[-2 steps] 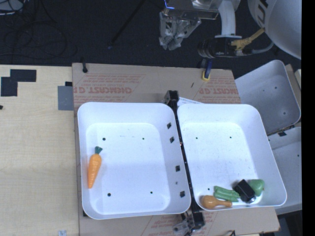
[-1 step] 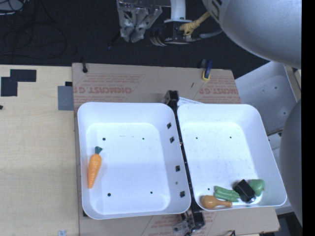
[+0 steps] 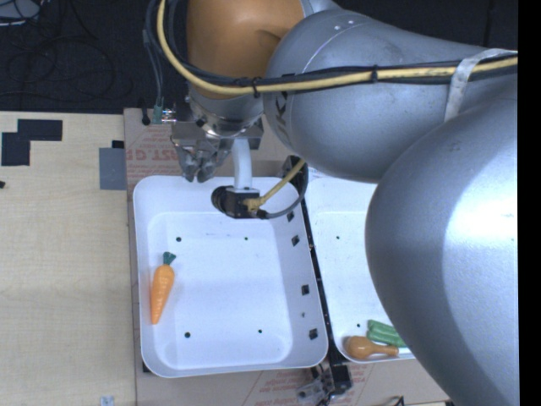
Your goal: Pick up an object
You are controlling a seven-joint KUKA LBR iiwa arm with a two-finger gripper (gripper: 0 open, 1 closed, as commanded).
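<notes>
**A:** so where's the thing we're meant to pick up?

**B:** we see a carrot lying flat by the left wall of the left bin, green top pointing to the far side. The right bin has an orange pear-shaped thing and a green piece touching at its near left corner

**A:** and the gripper?

**B:** it's over the far rim of the left bin, well apart from the carrot. Open or closed, we can't tell, and we see nothing in it

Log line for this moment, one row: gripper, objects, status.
gripper: above left bin far rim, nothing between fingers | carrot: left bin, near left wall | right bin: green and orange items | pick: not done
</notes>
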